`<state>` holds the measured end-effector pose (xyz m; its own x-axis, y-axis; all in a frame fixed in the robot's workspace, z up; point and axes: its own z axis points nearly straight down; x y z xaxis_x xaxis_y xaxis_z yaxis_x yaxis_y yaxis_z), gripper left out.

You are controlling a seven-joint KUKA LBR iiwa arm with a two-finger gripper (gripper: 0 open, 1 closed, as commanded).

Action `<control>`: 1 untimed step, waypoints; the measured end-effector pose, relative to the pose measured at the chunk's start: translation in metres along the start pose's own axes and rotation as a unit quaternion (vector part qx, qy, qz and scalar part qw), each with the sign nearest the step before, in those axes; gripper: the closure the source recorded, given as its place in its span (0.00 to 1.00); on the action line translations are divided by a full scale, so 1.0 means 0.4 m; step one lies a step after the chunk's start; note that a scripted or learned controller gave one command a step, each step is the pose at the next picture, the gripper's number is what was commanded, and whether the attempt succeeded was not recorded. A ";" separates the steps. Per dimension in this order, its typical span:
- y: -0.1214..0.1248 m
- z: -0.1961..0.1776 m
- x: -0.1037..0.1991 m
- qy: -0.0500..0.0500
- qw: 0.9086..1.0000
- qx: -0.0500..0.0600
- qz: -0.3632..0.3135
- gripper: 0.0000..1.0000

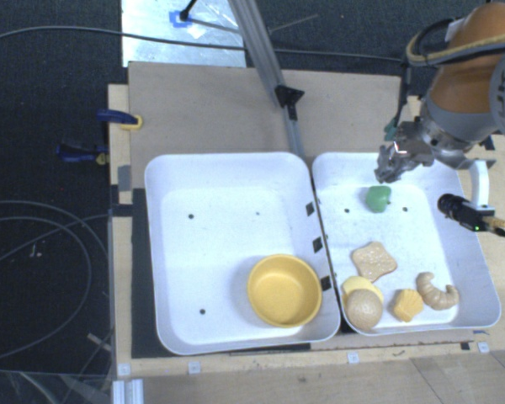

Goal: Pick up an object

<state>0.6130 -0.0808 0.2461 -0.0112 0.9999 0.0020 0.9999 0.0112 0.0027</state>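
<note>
My gripper (389, 172) hangs over the far part of the right bin (480, 268), just above and beside a small green object (378, 197). Nothing shows between its fingertips. Nearer the front of that bin lie a slice of toast (374, 260), a pale round bun (363, 307) with a yellow piece behind it, a yellow cheese wedge (407, 304) and a tan croissant (436, 292). A yellow bowl (284, 289) stands in the left bin (202, 225), near its front right corner.
A grey pole (265, 49) slants down from the top to the bench behind the bins. Blue and yellow clamps (109, 133) grip the bench's left edge. Cables lie on the dark floor at left.
</note>
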 end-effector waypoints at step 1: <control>0.031 0.027 0.123 0.000 1.000 0.000 0.000 1.00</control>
<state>0.6248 -0.0313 0.2352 -0.0107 0.9999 0.0016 0.9999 0.0107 0.0020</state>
